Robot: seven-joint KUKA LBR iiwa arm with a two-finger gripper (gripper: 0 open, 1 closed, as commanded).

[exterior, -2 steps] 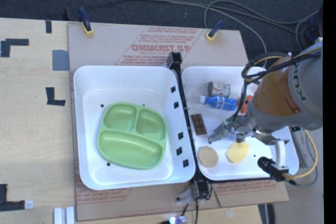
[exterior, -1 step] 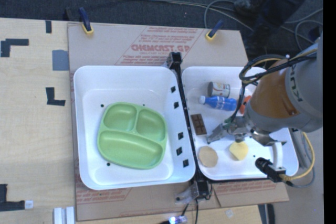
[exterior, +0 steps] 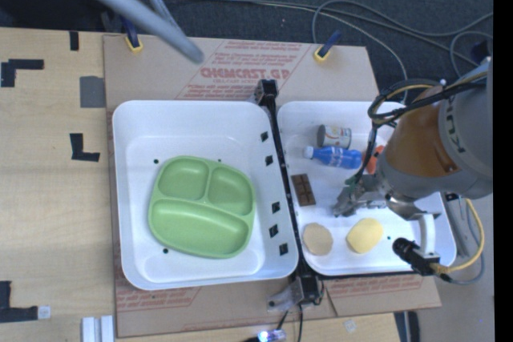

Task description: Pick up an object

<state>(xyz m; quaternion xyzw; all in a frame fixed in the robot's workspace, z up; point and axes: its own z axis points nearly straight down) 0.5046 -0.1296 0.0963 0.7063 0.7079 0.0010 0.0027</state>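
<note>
In the right bin [exterior: 321, 114] lie a blue bottle with a white cap [exterior: 335, 157], a small grey can [exterior: 333, 134], a brown chocolate-like bar [exterior: 302, 188], a tan round cookie [exterior: 317, 238] and a yellow lemon-like lump [exterior: 365, 235]. My gripper [exterior: 346, 205] hangs low over the bin floor, between the brown bar and the yellow lump, just below the blue bottle. Nothing shows between its dark fingers. The arm's grey body and orange band [exterior: 421, 146] cover the bin's right part.
The left bin [exterior: 136, 124] holds a green divided plate [exterior: 202, 206]. A black divider [exterior: 275, 172] runs between the bins. Cables loop at the right and behind the bench. Brown cardboard [exterior: 240, 68] lies under both bins.
</note>
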